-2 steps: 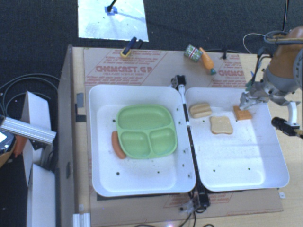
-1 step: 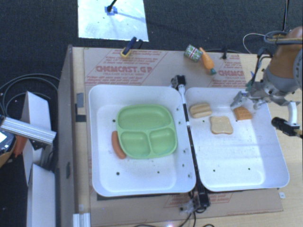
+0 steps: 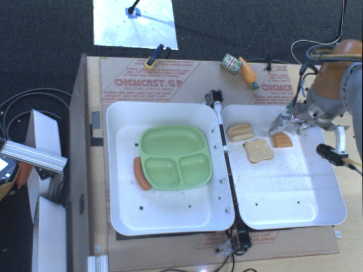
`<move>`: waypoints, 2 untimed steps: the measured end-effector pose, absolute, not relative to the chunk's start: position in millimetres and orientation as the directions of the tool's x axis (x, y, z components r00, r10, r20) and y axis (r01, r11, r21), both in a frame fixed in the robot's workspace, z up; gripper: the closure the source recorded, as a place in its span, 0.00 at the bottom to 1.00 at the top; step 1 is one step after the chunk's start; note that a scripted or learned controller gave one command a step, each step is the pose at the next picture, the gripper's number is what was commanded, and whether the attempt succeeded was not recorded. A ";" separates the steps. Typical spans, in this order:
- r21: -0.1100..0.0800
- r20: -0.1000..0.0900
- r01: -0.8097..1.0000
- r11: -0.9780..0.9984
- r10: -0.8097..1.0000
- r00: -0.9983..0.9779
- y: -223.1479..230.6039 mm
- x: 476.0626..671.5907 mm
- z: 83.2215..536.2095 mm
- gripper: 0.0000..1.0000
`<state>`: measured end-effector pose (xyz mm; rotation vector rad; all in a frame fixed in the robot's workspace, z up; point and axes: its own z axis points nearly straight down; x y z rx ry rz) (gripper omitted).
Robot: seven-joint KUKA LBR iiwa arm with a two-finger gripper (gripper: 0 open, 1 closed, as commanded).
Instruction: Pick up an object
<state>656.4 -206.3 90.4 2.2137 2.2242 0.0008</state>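
The right bin (image 3: 295, 203) holds three food pieces at its far end: a tan bread roll (image 3: 240, 131), a pale slice of toast (image 3: 258, 150) and a small orange-brown square piece (image 3: 282, 140). My gripper (image 3: 285, 126) hangs low over the far right part of this bin, just above and behind the orange-brown piece. Nothing shows held in it. The grey arm with its orange band (image 3: 334, 67) comes in from the right edge.
The left bin (image 3: 122, 208) carries a green divided plate (image 3: 176, 157) with a red sausage (image 3: 141, 174) lying beside its left rim. Behind the bins, on the cardboard, lie a toy carrot (image 3: 248, 72), a small green can (image 3: 231, 63) and a yellow-tipped clamp (image 3: 154, 58).
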 end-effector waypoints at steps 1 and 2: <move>0.002 0.000 1.000 0.005 1.000 -0.005 -170.0 631.2 84.9 0.00; 0.006 -0.001 1.000 0.007 1.000 -0.007 -170.2 632.3 96.0 1.00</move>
